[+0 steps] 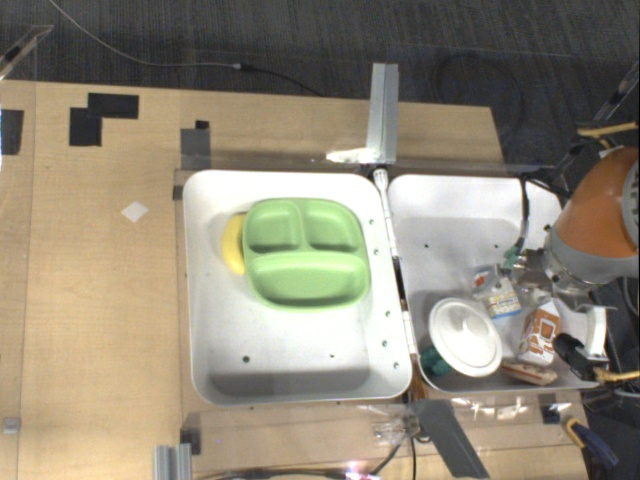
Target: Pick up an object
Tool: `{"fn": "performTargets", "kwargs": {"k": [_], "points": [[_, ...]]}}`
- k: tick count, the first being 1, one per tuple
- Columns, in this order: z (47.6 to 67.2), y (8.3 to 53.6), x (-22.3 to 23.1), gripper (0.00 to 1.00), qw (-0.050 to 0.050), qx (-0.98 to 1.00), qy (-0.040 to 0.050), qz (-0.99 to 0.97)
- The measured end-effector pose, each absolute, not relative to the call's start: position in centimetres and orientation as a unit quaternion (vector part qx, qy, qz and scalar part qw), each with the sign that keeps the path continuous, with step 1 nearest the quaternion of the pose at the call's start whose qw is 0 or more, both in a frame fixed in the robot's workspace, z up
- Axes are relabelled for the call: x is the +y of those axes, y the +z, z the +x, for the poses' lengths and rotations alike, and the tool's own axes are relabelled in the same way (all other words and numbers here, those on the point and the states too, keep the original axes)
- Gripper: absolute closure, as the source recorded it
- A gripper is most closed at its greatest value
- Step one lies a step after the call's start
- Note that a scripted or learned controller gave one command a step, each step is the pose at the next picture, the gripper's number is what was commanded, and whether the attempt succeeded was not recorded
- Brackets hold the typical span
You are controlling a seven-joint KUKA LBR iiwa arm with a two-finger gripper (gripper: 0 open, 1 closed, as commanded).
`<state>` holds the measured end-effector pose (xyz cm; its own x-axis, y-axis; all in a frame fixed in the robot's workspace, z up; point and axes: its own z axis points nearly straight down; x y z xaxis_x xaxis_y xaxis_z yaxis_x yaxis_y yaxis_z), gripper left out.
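Two shallow white bins sit side by side on the wooden bench. The left bin (210, 298) holds a green divided plate (303, 251) turned toward the upper part of the bin, and a yellow object (232, 245), maybe a banana, peeks out from under the plate's left edge.

The right bin (450, 218) is the busy one, with its clutter gathered in the lower right of the frame. A white round lid or bowl (465, 336) lies near the bin's bottom edge, with something dark green (432, 365) tucked under its lower left side. Just to its right is a small brown-and-white carton (540, 334), and a flat brown stick-like piece (527, 372) lies below that. A small packet with red and blue print (500, 296) sits above the lid.

The arm comes in from the right edge, its orange band (600, 208) bulky over the bin's right wall. The gripper (522, 280) is low over the packet and close to the carton. Whether the pincer is wide or narrow I cannot tell; the wrist hides it, and nothing is clearly seen held in it.
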<state>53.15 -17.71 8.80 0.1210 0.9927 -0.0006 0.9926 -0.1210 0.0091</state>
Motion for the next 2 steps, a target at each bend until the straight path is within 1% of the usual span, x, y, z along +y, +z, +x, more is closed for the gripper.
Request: {"fn": "performTargets", "kwargs": {"k": [1,2], "points": [[53.4,10.0,-17.8,1.00,0.007,0.663,0.0040,0.749],[56.1,21.7,-10.3,1.00,0.002,0.692,0.0021,0.721]]}}
